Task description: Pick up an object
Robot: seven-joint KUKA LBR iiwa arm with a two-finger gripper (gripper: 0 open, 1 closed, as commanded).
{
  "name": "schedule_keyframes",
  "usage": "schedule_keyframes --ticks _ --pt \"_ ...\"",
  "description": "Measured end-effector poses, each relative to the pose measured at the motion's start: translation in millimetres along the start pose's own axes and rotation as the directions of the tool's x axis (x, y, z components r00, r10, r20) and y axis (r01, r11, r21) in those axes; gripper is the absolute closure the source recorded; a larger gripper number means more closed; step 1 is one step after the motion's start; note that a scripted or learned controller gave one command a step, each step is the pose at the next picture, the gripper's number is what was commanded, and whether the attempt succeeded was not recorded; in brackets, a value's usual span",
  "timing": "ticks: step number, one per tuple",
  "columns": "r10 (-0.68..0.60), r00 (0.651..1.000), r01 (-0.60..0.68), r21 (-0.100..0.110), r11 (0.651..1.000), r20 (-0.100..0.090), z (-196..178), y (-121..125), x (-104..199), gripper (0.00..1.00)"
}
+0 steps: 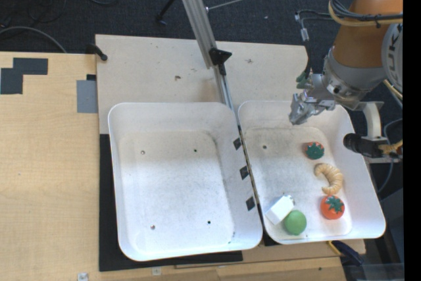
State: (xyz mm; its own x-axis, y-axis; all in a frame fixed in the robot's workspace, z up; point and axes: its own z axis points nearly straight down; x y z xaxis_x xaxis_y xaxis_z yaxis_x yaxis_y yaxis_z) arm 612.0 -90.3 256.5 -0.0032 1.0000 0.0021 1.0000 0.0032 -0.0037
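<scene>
Five things are seen in the right bin [368, 224] at lower right: two tomato-like toys [333, 206] (one darker [314, 151]), one green ball [295, 222], one white block [279, 208], one tan curled piece [329, 176]. The gripper [299, 116] is seen above the bin's upper edge; its opening cannot be told.

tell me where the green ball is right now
The green ball sits in the right bin's near corner, touching the white block, left of the tomato.

So the grey arm with the orange band [368, 16] comes in from the right, wrist bent downward, its metal two-finger gripper [300, 116] pointing down-left below the wrist.
</scene>
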Motion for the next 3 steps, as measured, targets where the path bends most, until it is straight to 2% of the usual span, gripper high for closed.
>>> schedule_keyframes --ticks 2,3 --pt "-0.001 1.0 0.001 0.002 1.0 0.0 27.8 -25.1 107.9 1.0" --pt "-0.001 1.0 0.001 0.002 1.0 0.0 24.1 -34.9 155.3 1.0"
